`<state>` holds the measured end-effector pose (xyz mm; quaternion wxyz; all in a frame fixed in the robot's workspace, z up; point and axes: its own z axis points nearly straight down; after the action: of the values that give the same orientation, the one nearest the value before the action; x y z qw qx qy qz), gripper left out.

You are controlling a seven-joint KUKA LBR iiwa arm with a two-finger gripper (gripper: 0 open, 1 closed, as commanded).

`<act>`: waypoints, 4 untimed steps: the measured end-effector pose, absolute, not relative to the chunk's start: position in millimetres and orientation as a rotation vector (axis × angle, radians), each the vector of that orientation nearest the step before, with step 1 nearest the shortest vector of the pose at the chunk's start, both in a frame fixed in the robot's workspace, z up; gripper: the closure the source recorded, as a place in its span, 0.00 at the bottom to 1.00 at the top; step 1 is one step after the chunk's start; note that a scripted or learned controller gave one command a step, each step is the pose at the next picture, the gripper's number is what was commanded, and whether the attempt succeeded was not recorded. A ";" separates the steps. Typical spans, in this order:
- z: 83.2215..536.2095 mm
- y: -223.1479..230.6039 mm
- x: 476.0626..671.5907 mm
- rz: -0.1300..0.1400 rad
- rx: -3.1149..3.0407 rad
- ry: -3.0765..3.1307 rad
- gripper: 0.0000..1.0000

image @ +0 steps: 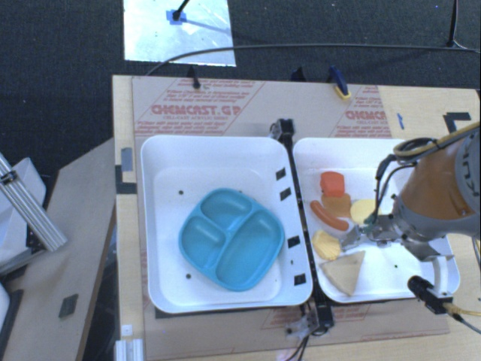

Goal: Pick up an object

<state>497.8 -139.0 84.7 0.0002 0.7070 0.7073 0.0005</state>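
The right bin (392, 278) holds several toy foods. A red-orange block (332, 183) lies at the back, with an orange piece (336, 204) and a reddish sausage (328, 216) just in front of it. A pale yellow round piece (362, 210) sits right of those. Nearer the front are a yellow chunk (325, 244) and a tan wedge (344, 272). My gripper (352, 238) is low in this bin, pointing left. Its tip is right beside the yellow chunk and just above the tan wedge. Nothing visibly hangs from it.
The left bin (150, 224) holds a blue divided plate (231, 238). A black-clipped divider (291, 194) runs between the bins. The arm's orange band (440, 190) hangs over the right bin's right side. A silver sheet (179, 21) lies beyond the bench.
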 end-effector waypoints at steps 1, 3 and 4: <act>96.3 -138.6 499.1 0.005 2.218 2.222 1.00; 209.7 -126.4 513.9 0.007 2.210 2.224 1.00; 241.1 -126.5 515.3 0.004 2.212 2.224 1.00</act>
<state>515.3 -126.5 241.1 0.0023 0.7051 0.7091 0.0014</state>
